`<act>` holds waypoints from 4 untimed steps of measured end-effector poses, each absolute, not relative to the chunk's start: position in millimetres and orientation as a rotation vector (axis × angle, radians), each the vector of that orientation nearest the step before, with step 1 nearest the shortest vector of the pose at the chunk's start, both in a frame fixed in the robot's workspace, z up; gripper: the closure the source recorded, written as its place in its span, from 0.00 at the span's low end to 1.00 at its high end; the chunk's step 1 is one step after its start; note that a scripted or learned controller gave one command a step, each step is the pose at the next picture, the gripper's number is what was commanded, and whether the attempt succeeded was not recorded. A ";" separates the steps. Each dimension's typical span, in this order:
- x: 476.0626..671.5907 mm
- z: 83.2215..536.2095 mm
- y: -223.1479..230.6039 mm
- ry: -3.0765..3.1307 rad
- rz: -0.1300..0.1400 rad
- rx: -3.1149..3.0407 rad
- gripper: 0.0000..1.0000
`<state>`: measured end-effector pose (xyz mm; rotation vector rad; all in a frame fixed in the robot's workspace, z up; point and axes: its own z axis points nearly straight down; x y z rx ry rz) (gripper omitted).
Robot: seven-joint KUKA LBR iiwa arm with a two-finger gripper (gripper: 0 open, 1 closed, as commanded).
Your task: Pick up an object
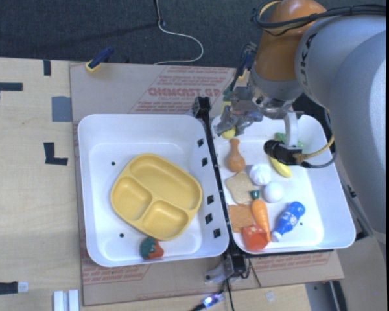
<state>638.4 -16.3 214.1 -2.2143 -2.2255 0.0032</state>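
1. Grey arm (350, 63) w/ orange band, reaching in from the right over the right bin's back-left corner.
2. White left bin (94, 173): yellow divided plate (157, 195) mid-floor; small red-green toy (151, 249) near front edge.
3. White right bin (327, 199): brown drumstick (235, 155), bread slice (240, 186), two white balls (267, 182), carrot (260, 214), blue bottle (289, 218), red piece (255, 238) at front-left corner, banana (281, 167) near back.
4. Gripper (236, 123) low over back-left corner, by a small yellow item (228, 134); can't tell if clenched or released, nothing clearly held.
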 end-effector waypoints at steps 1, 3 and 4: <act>634.0 234.2 36.6 -2.229 -0.003 -2.212 1.00; 633.7 215.3 33.4 -2.223 0.003 -2.219 1.00; 634.4 226.9 29.6 -2.223 0.001 -2.218 1.00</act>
